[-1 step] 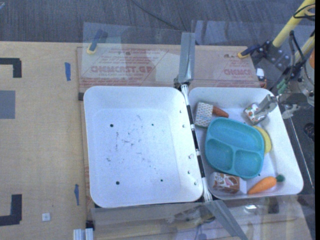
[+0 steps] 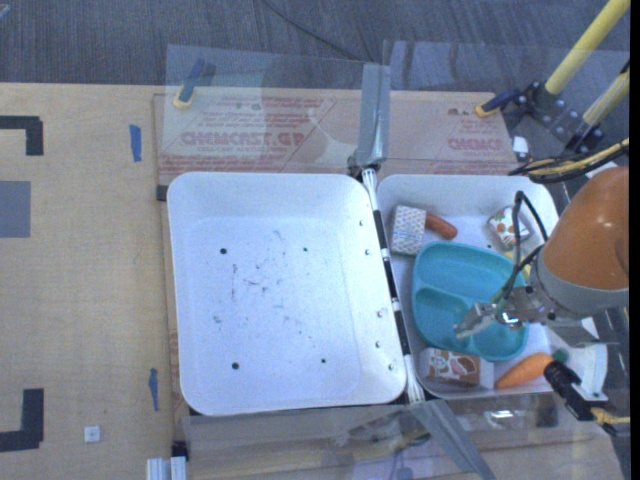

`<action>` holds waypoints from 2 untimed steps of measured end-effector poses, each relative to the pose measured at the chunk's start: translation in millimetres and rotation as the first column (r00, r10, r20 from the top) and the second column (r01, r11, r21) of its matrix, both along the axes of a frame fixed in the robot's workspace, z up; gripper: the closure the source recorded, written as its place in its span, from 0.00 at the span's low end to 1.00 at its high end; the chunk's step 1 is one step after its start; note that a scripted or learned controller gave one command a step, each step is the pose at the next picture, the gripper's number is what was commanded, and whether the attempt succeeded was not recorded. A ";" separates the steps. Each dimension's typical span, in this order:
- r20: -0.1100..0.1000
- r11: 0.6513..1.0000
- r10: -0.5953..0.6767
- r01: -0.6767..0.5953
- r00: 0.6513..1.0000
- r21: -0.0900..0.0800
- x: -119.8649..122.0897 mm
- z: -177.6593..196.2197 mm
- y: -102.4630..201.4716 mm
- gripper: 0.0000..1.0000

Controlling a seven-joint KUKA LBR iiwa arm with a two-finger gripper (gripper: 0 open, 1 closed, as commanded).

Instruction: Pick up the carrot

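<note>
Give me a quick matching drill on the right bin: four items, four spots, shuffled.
Items:
1. carrot
2. blue dish
3. sausage
4. gripper

Spots:
A. middle of the bin
B. over the blue dish's near right part
C. near right corner of the bin
D. far side, beside a patterned block

Pairs: 1-C, 2-A, 3-D, 4-B

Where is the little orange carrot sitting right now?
The orange carrot lies in the right white bin, near its front right corner, just below the blue divided plate and right of a small printed packet.
</note>
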State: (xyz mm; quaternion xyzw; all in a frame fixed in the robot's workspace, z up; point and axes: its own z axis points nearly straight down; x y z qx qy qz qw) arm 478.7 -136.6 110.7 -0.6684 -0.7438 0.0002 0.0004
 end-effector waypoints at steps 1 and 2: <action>0.002 0.896 0.444 -0.444 0.896 -0.001 0.8 21.6 31.2 0.00; 0.026 0.409 0.913 -0.910 0.408 -0.065 23.6 0.5 29.6 0.00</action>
